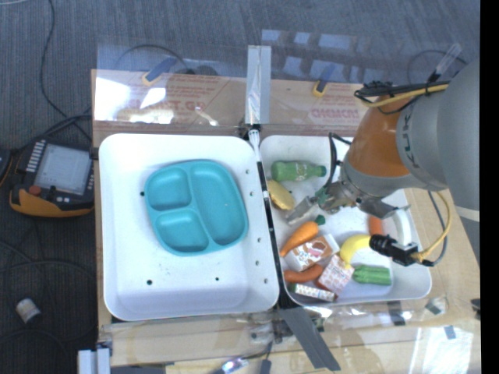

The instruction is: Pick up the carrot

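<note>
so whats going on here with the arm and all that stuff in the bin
A grey KUKA arm reaches in from the right over the right bin, which holds toy food. Its gripper sits low just above the carrot, beside a green bottle. The carrot lies in the bin, not yet lifted. The left bin holds a blue divided plate.
</note>
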